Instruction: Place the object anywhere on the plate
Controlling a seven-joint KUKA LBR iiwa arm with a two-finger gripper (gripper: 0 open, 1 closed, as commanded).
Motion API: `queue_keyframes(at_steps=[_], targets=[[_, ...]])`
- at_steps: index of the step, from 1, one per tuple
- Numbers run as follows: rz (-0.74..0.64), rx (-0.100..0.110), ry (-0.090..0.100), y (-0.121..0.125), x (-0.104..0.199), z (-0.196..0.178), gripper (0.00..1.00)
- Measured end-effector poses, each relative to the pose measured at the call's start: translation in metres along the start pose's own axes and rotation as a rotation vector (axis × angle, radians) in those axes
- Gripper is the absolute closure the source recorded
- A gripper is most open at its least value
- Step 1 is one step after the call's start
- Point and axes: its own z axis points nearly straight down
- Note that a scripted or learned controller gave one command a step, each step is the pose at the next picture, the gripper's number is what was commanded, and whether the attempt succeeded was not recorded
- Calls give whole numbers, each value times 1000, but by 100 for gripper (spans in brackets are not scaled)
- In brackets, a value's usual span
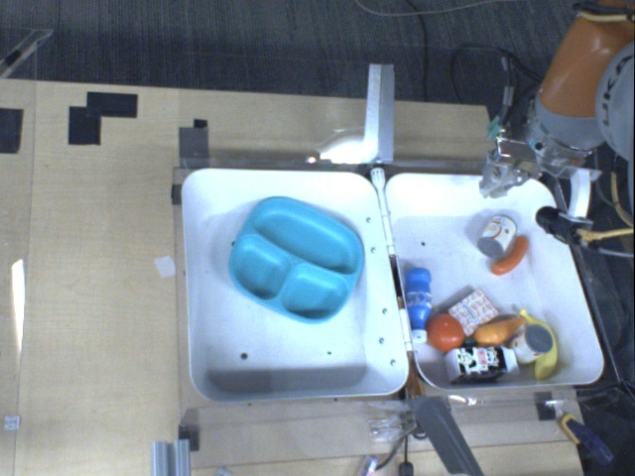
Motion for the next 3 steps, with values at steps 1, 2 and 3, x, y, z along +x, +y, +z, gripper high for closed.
queue_keyframes(at_steps=[1, 2, 3], targets=[[0, 0, 0, 0, 0, 0, 0], [-186, 1, -1, -24, -16, -43, 0], [-38, 0, -1, -11, -64, 96, 0]])
